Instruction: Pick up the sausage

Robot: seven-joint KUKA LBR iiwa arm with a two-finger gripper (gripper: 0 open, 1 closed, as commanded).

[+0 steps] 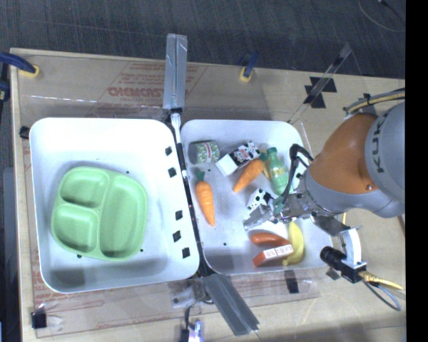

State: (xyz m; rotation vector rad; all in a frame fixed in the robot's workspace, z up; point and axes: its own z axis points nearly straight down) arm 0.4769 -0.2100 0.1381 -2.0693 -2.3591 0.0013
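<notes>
Two shallow white plastic bins are seen side by side on the wooden bench. The left bin holds a light green plastic tray with three compartments, lying near its middle.

The grey arm with the orange band is seen reaching in from the right over the right edge of the right bin. The two-finger gripper is placed low over the right part of that bin, just above the sausage; whether its fingers are open or closed cannot be told from this view, and nothing is visibly held.

In the right bin, an orange plastic carrot with a green top lies at the left, and a second orange carrot lies tilted further right and farther away. A yellow banana lies at the near right. The red-orange sausage lies in the near right part of the bin, just left of the banana. A green bottle, a small green-labelled can and a small black-and-white cow figure are noted toward the far side.
</notes>
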